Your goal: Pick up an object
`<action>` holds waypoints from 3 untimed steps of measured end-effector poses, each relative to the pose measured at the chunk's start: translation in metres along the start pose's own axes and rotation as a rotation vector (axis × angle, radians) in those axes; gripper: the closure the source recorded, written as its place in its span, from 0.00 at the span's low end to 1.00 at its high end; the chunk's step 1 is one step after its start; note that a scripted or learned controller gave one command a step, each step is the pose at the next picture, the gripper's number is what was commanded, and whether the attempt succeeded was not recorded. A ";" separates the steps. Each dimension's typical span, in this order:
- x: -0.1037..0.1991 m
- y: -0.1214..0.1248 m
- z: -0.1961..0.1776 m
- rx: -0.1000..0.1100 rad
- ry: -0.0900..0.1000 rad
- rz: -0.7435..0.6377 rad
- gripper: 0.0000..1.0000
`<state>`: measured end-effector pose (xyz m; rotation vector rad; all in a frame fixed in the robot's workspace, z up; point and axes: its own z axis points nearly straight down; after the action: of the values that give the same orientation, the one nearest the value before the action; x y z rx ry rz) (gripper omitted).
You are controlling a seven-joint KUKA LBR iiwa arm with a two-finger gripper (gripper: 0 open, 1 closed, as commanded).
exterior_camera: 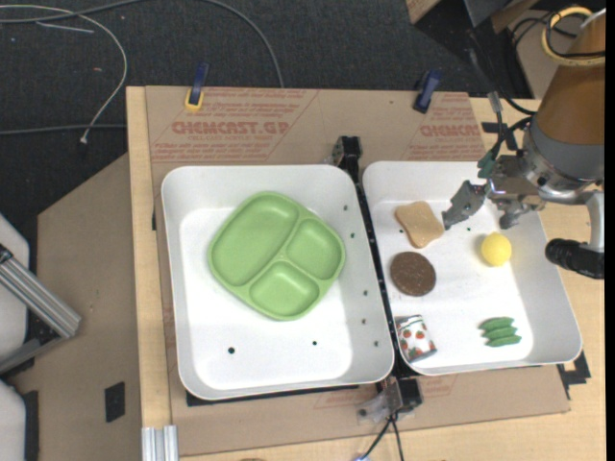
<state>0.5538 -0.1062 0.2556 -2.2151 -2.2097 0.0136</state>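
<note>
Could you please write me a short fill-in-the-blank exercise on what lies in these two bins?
1. The green divided plate lies in the ____ bin.
2. The round ball is ____ in colour.
3. The brown disc lies just below the ____.
4. The pea pod is ____ in colour.

Missing words: left; yellow; bread slice; green

One fixed camera looks down aslant from above on both white bins.

green tray, yellow ball — brown disc, tan bread.
</note>
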 end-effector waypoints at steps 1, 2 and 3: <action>0.000 0.002 -0.007 -0.013 -0.002 -0.003 0.00; 0.003 -0.001 0.055 -0.008 0.000 -0.002 0.00; 0.000 0.008 0.112 -0.008 0.000 -0.002 0.00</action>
<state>0.5600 -0.1061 0.1435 -2.2177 -2.2160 0.0049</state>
